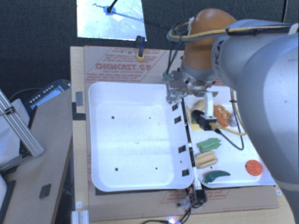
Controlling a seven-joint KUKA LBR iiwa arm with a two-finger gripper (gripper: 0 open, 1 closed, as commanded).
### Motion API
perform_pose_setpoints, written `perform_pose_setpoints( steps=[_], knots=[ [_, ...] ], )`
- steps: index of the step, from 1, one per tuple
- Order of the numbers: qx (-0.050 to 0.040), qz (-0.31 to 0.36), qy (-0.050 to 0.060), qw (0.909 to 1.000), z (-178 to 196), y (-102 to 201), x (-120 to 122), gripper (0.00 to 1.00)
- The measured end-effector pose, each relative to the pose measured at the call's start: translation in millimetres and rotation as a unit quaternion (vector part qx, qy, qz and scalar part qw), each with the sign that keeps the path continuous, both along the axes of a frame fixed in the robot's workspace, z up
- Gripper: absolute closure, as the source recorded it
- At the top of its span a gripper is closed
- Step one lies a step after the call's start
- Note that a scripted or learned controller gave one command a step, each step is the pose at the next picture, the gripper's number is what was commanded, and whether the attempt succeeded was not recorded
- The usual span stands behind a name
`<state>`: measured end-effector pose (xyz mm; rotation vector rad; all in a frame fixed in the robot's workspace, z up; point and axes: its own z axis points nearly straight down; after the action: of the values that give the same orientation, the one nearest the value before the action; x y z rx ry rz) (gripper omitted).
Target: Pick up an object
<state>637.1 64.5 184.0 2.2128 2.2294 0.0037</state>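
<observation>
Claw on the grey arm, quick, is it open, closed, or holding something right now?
Claw: cannot be told; it sits at the top of the divide between the two bins.

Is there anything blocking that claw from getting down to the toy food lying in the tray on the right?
Nothing visible does. The tool hangs over the divide between the two bins, at the far end of the right bin. The green pepper, bread roll, dark green chili and red tomato lie uncovered, apart from one another, nearer the camera.

Dark carpeted floor surrounds the bench. A reflective square sheet lies far left of centre. A protective-papered board covers the bench top. At the left stand an aluminium rail and a grey keypad device.
</observation>
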Motion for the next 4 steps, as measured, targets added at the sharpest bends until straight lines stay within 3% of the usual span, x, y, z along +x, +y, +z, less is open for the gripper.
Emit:
perform_pose_setpoints(
  steps=[1,2,3,4],
  knots=[
    [0.0014,0.0,-0.009,1.0,179.1,25.6,-6.9,1.0],
    [0.0007,0.001,-0.004,1.0,226.6,79.0,33.3,1.0],
    [0.0005,0.001,0.002,1.0,185.3,141.1,27.5,1.0],
    [-0.0004,-0.001,-0.001,1.0,205.6,136.2,31.6,1.0]
  ],
)
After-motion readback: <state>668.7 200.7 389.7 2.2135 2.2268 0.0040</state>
